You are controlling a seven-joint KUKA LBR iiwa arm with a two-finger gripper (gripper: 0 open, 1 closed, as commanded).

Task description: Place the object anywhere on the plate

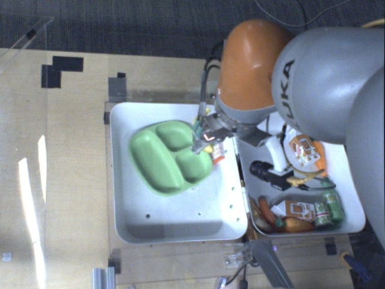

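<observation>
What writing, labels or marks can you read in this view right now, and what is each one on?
"UKA": dark letters on the grey arm, the visible part of its brand mark.
Round orange and white packet in the right bin: printing too blurred to read.
Packets along that bin's near side: labels too small to read.
Item with yellow and red at the gripper, over the green plate: nothing legible.

A green three-compartment plastic plate (167, 157) lies in the left shallow white bin (174, 224), toward its back and centre. The grey arm's two-finger gripper (204, 142) hangs over the plate's right edge, with a small yellow and red object (215, 153) just beside it at the plate's rim. The right shallow white bin (355, 218) adjoins the left one and holds a clutter of packaged items (304, 212), partly under the arm.
</observation>
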